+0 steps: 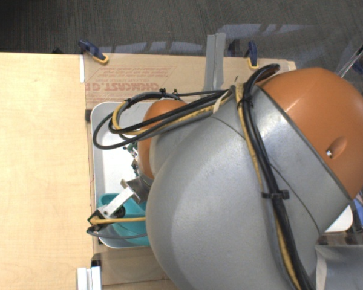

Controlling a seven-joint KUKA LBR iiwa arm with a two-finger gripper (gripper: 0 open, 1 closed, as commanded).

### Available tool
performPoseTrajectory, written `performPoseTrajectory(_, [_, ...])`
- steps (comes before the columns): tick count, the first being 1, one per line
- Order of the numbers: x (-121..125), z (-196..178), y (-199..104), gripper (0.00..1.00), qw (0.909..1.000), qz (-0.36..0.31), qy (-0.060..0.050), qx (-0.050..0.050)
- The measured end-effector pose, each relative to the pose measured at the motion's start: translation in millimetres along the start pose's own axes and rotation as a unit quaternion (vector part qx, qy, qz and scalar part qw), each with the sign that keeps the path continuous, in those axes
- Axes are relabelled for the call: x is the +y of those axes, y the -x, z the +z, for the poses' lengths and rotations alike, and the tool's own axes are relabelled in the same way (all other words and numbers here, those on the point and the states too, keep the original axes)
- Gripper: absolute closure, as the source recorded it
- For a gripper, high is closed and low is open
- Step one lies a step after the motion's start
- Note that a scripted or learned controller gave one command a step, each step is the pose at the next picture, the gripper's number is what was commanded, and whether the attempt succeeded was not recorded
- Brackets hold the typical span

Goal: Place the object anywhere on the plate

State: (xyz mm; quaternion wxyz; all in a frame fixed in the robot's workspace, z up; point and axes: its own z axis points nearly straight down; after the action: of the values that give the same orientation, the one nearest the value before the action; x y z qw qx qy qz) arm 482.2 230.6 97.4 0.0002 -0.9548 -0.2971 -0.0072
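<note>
A teal plate (132,212) lies in the near end of the left white bin (101,162); I see just its left part, as the arm covers the rest. The grey arm with its orange band reaches in from the right and hangs over most of the bin. The gripper (135,183) sits low over the bin, just above the plate's far edge, and is largely hidden under the wrist. Black and yellow cables loop from the wrist over the bin's far end.
A pale wooden bench top (36,162) stretches to the left of the bin. Brown cardboard (139,80) lies behind the bin, held by blue clamps (92,49). The arm's big grey body (230,210) blocks the right half of the scene.
</note>
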Motion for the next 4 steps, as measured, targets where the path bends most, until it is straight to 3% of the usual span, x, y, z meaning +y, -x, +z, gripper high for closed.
performPoseTrajectory(1, [2.4,-8.2,0.8,1.0,1.0,-0.001,0.001,-0.002])
performPoseTrajectory(2, [98.9,-44.0,-62.3,1.0,0.9901,-0.14,-0.003,-0.009])
performPoseTrajectory(3, [27.7,7.2,-30.3,1.0,0.9979,-0.065,-0.001,-0.011])
performPoseTrajectory(4, [115.0,-1.4,-29.8,1.0,0.9984,-0.056,-0.003,-0.01])
